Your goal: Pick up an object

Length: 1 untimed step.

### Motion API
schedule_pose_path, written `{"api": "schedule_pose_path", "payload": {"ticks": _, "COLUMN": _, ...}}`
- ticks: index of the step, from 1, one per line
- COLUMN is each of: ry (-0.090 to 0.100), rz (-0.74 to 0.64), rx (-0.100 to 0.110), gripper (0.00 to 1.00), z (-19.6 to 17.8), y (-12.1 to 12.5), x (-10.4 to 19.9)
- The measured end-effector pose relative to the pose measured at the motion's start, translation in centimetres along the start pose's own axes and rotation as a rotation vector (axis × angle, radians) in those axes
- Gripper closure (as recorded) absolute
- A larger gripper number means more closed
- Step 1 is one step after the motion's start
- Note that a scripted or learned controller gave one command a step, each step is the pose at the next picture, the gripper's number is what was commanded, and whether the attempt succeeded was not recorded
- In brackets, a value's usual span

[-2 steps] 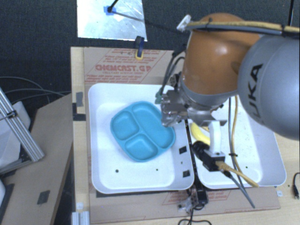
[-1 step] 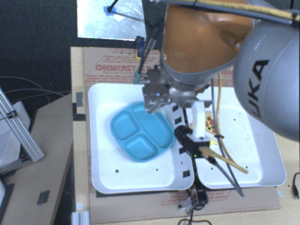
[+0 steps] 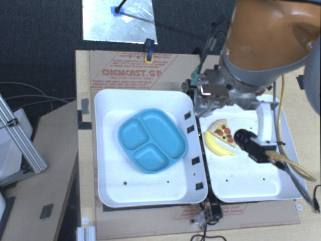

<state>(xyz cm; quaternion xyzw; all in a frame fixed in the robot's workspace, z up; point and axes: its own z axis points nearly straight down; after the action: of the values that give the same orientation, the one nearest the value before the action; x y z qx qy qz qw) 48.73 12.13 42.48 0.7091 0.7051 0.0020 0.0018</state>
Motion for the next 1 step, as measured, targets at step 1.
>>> {"api": "schedule_pose_path", "payload": {"ticks": 1, "ry": -0.001, "rz": -0.015, "rx": 0.014, "gripper": 1.0, "z": 11.42, "y": 1.34, "x": 8.11}}
